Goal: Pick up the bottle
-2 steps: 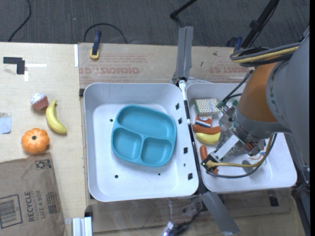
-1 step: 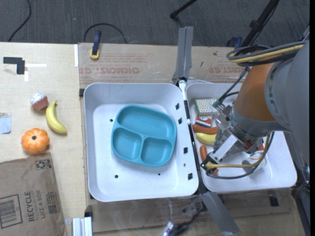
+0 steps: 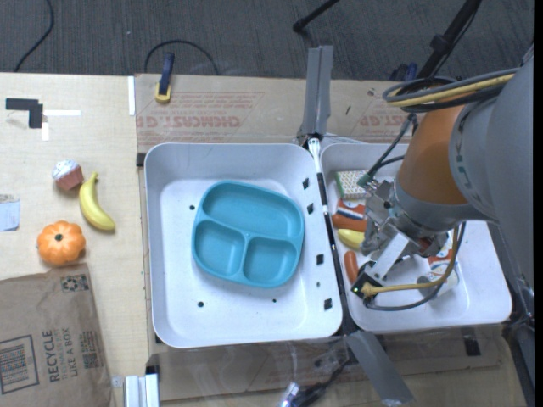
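My gripper reaches down into the right bin, mostly hidden under the grey wrist and its orange band. A white item with red and blue marks peeks out just right of the gripper; I cannot tell whether it is the bottle. No thing is visible held in the gripper.
At the right bin's left side lie a green and white box, an orange-red piece, a yellow piece and a red piece. The left bin holds a blue divided plate. A banana, a small pumpkin and a cupcake lie on the bench at left.
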